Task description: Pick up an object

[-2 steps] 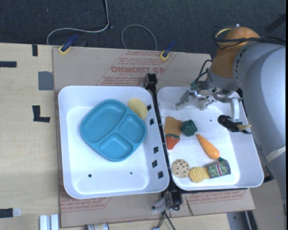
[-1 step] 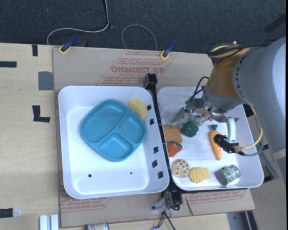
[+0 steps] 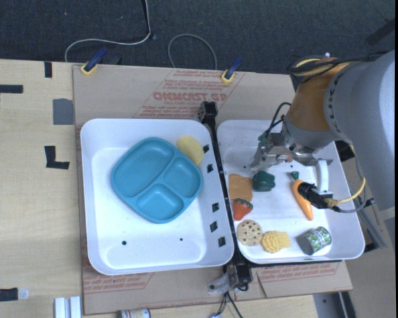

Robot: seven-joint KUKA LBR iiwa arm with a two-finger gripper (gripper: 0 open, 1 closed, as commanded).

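My gripper (image 3: 264, 164) reaches into the right bin (image 3: 338, 247) from the right, just above a dark green toy (image 3: 264, 181) near the bin's middle. An orange carrot (image 3: 303, 199) lies to the right of that toy. Along the bin's left side sit a bread slice (image 3: 240, 186) and a strawberry (image 3: 242, 208). At the front lie a round cookie (image 3: 249, 231), a yellow corn piece (image 3: 274, 242) and a grey-green can (image 3: 314, 240).
The left bin (image 3: 99, 244) holds a blue divided plate (image 3: 158, 178) and a yellow fruit (image 3: 191, 149) at its back right. A black divider (image 3: 213, 177) runs between the bins. The arm's grey body (image 3: 358, 111) overhangs the right bin's back right.
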